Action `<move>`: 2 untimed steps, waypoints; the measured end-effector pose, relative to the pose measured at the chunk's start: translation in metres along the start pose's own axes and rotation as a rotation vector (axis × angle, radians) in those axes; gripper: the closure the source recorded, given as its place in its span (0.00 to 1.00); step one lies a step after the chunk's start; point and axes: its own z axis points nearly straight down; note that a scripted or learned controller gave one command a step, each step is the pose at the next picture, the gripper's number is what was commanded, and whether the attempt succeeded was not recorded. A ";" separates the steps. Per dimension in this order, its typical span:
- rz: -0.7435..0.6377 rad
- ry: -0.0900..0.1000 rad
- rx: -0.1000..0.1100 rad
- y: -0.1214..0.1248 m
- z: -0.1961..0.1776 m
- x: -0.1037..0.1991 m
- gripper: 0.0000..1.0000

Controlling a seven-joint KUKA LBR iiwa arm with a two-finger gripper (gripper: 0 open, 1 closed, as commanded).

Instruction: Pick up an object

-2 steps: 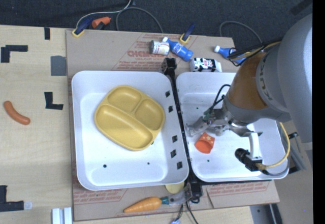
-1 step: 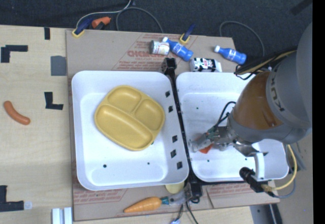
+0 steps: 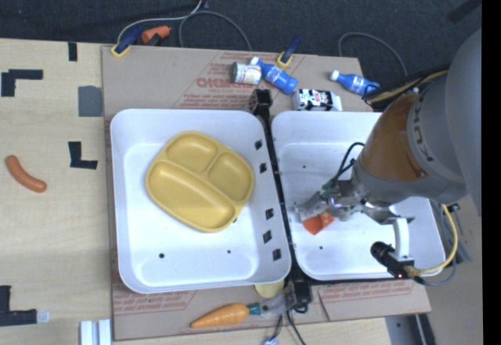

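In the right white bin [image 3: 313,132] lies a small orange-red object [image 3: 316,223], near the bin's left wall. My gripper [image 3: 319,207] hangs right over it, reaching in from the right under the grey arm with its orange band. The object pokes out just below the gripper, and I cannot make out whether it is gripped or only lying underneath. The left white bin [image 3: 133,257] holds a yellow divided plate [image 3: 200,179].
A toy carrot [image 3: 221,315] lies on the cardboard in front of the bins. Small bottles [image 3: 266,74] and a clamp sit behind the bins. A toy sausage [image 3: 25,174] lies far left on the bench. Cables hang off the arm over the right bin's front edge.
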 end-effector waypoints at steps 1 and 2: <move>0.002 -0.006 -0.006 0.000 -0.011 -0.001 1.00; -0.007 -0.001 -0.007 0.018 -0.103 0.061 1.00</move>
